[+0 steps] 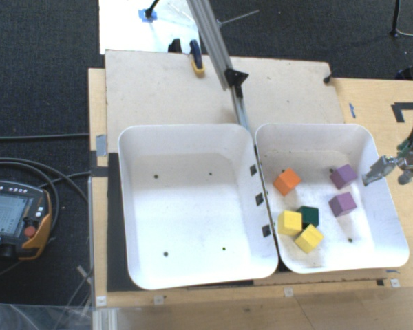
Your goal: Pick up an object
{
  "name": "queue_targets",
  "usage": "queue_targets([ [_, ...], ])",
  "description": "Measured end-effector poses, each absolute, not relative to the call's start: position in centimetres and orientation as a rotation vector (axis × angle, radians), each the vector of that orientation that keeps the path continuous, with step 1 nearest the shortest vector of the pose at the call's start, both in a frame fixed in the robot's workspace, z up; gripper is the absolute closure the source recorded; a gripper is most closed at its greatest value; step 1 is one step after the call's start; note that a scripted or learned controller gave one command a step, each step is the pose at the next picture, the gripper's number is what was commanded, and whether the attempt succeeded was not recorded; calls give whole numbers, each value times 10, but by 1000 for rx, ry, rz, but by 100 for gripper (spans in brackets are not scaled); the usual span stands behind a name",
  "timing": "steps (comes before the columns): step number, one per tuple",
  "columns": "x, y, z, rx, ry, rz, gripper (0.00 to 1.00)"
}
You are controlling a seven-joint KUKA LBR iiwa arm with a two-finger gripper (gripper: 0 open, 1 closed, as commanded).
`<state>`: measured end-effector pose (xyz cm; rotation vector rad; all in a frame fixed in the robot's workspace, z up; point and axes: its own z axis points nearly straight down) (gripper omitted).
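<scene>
The gripper [384,170] hangs over the right bin's [372,146] right rim, and I can't tell how its fingers stand from here. Inside that bin sit an orange cube [287,181], two purple cubes [343,176], a dark green cube [309,216] and two yellow cubes [290,223] touching it.
</scene>
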<state>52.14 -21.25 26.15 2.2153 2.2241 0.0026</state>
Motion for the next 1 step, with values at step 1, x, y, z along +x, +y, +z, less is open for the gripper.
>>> queue_targets([
  [1, 548, -213, 90, 2219, 2227, -1, 0],
])
